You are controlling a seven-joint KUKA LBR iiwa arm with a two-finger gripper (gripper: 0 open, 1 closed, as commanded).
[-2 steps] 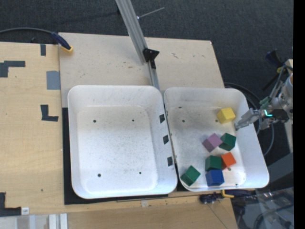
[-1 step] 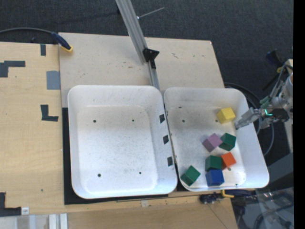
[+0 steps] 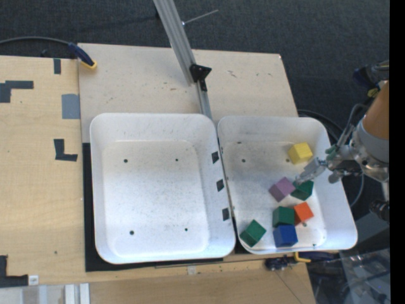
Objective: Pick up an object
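1. Nearest my camera, the blue cube [image 3: 285,235] sits at the front of the right bin [image 3: 266,135], touching a dark green block [image 3: 284,216] behind it, with a green cube [image 3: 253,232] just to its left.
2. The whole cluster lies crowded in that bin's front right corner: an orange block [image 3: 304,212], a purple cube [image 3: 281,189], another green block [image 3: 304,190], and a yellow cube [image 3: 300,152] set apart farther back.
3. I see the gripper [image 3: 311,173] low over the bin, just above the green block by the purple cube; I judge that one is the target.
4. I cannot tell whether its fingers are spread or closed; nothing is visibly held.
5. The left bin [image 3: 152,189] lies alongside on the worktop [image 3: 145,75], presumably as the drop side.
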